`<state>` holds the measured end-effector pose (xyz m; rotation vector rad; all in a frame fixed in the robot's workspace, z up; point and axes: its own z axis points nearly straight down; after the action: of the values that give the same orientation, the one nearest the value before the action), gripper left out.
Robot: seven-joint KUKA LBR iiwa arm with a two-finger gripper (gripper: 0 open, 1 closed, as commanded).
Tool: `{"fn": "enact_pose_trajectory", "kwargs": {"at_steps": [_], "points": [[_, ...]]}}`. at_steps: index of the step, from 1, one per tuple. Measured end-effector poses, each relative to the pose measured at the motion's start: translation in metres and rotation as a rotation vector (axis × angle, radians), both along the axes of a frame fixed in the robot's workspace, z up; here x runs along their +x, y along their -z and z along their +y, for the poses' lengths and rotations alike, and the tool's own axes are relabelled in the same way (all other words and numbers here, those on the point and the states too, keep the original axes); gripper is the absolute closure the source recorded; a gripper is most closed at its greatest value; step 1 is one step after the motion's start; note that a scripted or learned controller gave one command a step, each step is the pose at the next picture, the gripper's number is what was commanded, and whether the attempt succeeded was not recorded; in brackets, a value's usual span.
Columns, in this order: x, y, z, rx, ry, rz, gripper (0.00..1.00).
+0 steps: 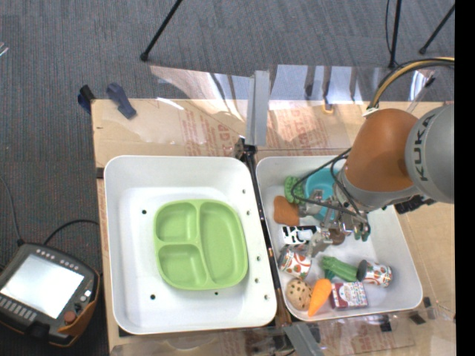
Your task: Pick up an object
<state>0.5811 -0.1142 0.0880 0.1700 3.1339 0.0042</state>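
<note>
Toys crowding right bin (407,252): black-and-white cow toy (298,235), brown piece (286,211), carrot (320,296), cookie (298,294), green vegetable (338,268), small can (375,274), red carton (348,295). Tool (332,227) hanging low over cow toy, near bin's middle; arm covering it, so cannot tell its state. Cow toy looking light, stiff plastic, likely slippery; best gripping across narrow body. Neighbours pressing close, likely blocking clean grasp. Left bin (119,199) holding green divided plate (200,243).
</note>
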Motion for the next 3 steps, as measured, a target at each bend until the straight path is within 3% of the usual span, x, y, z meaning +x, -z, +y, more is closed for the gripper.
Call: {"fn": "enact_pose_trajectory", "kwargs": {"at_steps": [1, 2, 3], "points": [[0.017, 0.0, 0.022, -0.001, 0.063, 0.001, 0.0], [-0.038, 0.001, -0.04, -0.002, 0.118, 0.006, 0.0], [-0.059, 0.0, 0.025, -0.002, 0.291, 0.003, 0.0]]}}
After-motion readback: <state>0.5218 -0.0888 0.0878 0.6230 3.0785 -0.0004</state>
